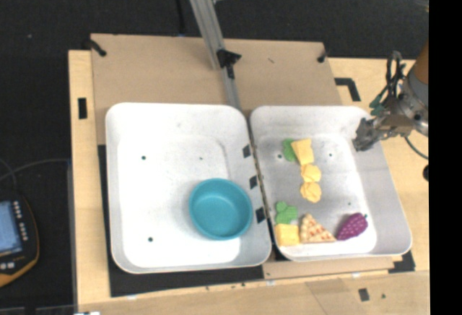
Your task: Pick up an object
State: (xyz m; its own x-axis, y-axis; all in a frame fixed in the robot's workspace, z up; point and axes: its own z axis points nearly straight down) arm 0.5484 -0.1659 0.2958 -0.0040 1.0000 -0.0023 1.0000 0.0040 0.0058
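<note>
Camera view: the gripper (363, 136) is positioned over the right bin's (379, 194) upper right rim; finger state cannot be told, and nothing is seen held. A bowl (220, 208) is located in the left bin (144, 140). Yellow pieces (309, 170), a pizza slice (315, 230) and grapes (351, 226) are located in the right bin.

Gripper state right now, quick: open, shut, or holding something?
Gripper: cannot be told; it sits above the right bin's upper right rim, too small and blurred.
</note>
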